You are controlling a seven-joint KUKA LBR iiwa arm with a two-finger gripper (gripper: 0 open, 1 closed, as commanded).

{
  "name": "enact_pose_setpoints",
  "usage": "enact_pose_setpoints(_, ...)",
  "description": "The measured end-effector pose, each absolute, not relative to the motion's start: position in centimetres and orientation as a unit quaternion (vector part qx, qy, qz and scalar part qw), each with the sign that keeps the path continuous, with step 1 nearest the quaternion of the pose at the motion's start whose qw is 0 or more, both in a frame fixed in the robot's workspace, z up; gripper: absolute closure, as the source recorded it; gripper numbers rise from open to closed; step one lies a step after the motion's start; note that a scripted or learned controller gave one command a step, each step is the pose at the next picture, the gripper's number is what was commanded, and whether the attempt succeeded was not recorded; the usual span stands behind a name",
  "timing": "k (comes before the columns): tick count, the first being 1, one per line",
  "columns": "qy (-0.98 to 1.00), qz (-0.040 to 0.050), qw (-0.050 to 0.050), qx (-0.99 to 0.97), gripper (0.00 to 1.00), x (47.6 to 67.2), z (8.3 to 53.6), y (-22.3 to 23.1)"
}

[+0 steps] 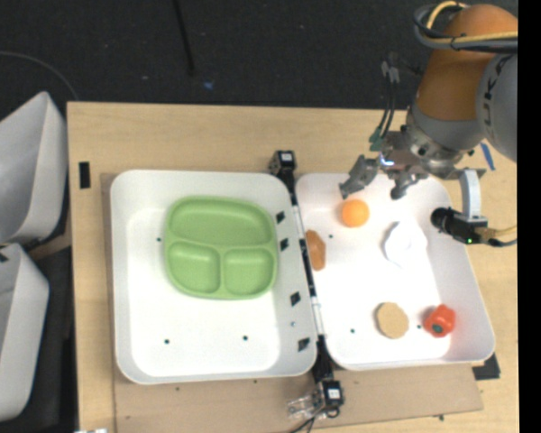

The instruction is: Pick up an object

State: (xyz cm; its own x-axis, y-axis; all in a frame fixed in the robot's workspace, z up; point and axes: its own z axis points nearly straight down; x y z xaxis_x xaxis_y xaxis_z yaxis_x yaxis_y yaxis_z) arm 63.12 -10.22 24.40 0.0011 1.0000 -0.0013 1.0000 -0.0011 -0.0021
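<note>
A tan wooden surface [90, 142] seen from above at a slant carries two shallow white bins side by side. The left bin [135, 332] holds a light green plate [221, 246] divided into three compartments, lying flat a little above the bin's middle.

The right bin [460, 287] holds five small things. An orange ball [353, 213] sits near the upper left part of the bin. A brownish-orange oblong piece [316, 249] lies against the bin's left wall, below and to the left of the ball. A white lump [403, 243], hard to make out against the white floor, rests near the middle right. A round tan disc [391, 320] lies near the lower edge, and a small red piece with a green tip [439, 320] sits just to its right, close to the bin's lower right corner.

My arm comes in from the upper right, grey with an orange section [455, 70] above the wrist. My fingers [380, 180] are over the top edge of the right bin, spread apart with nothing between them. The left one points down toward the bin just above and beside the orange ball, not touching it; the right one hangs above the white lump, apart from it.

A white curved object [18, 179] stands at the far left edge, off the surface.
</note>
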Motion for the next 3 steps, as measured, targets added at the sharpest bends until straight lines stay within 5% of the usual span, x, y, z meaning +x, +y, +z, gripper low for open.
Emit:
enact_pose_setpoints(2,-0.706,0.0017,0.001,-0.708,0.00,63.5,12.3,-11.7)
enact_pose_setpoints(3,-0.705,-0.0007,-0.002,-0.709,1.00,63.7,13.9,-11.8)
